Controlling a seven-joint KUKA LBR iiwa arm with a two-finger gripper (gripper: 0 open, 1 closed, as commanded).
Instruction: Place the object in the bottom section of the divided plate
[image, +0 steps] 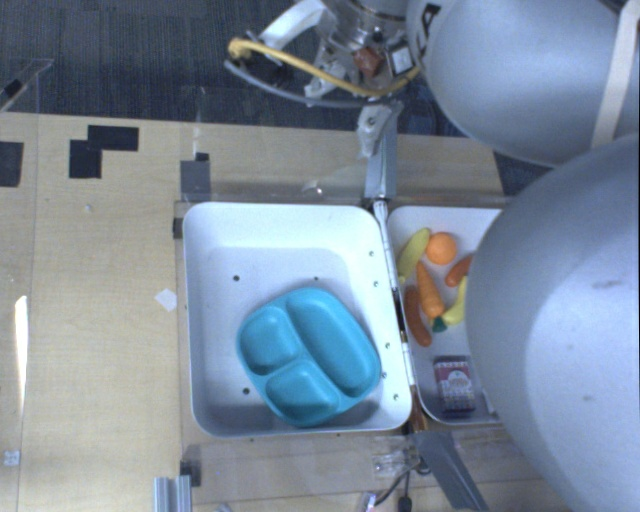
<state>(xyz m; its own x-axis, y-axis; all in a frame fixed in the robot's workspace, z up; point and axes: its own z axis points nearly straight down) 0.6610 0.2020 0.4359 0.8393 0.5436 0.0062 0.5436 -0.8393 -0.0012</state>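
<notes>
Blue divided plate (308, 355) sits tilted in left bin (215, 300). Toy food, possibly carrots (428, 290), in right bin (430, 400). Gripper (345, 55) raised beyond table (90, 330); its state can't be told.
</notes>
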